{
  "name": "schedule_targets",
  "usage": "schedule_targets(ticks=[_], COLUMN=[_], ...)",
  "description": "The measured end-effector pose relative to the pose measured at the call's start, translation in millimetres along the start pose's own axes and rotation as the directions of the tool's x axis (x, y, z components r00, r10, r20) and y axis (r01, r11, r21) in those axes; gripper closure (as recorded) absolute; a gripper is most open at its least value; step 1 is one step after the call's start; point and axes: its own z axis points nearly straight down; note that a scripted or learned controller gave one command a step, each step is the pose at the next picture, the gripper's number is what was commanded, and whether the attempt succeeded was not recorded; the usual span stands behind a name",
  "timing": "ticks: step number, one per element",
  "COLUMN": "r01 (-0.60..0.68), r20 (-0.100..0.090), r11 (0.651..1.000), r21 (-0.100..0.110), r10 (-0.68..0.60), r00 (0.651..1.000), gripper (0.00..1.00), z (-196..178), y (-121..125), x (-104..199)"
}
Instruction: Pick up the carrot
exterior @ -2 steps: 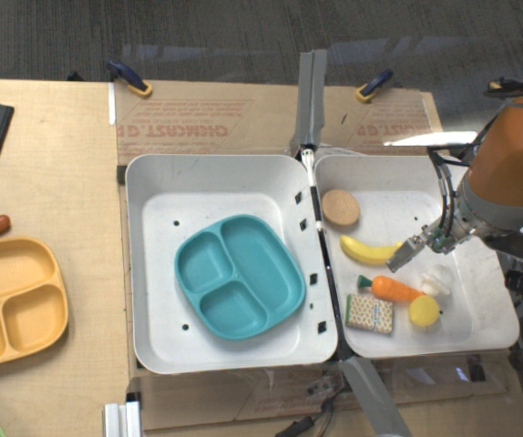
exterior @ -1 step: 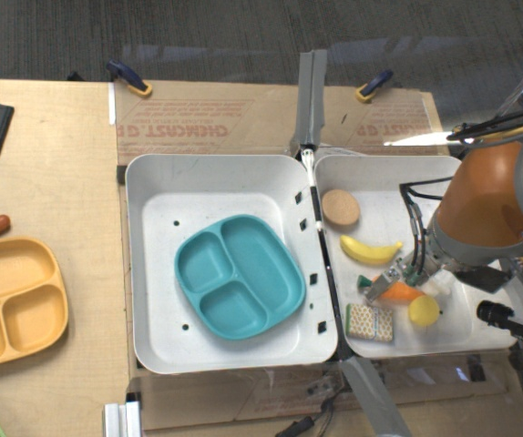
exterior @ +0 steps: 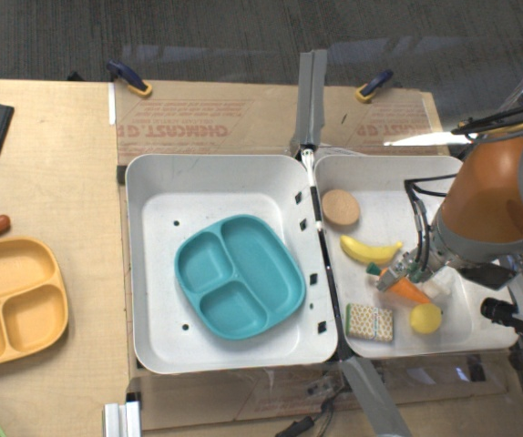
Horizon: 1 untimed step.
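The carrot [exterior: 414, 291] is a short orange piece lying in the right bin [exterior: 444, 176], between the banana [exterior: 371, 249] and the lemon [exterior: 425, 318]. My gripper [exterior: 399, 276] is low in that bin, right over the carrot's left end and touching or nearly touching it. The gripper body hides part of the carrot. The grey arm with its orange band [exterior: 494, 198] reaches in from the right and covers the bin's right side.
A round tan cookie [exterior: 341, 208] lies at the back of the right bin and a patterned cracker [exterior: 371, 322] at its front. The left bin [exterior: 152, 244] holds a teal divided plate [exterior: 239, 276]. A yellow tray [exterior: 11, 303] lies on the bench at far left.
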Motion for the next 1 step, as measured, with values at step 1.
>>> schedule_targets(ticks=[1], r01=[-0.041], r20=[0.002], r11=[0.999], r21=[0.001], r10=[0.041], r00=[0.999], gripper=[1.0], z=[-157.3], y=[56.6], x=[8.1])
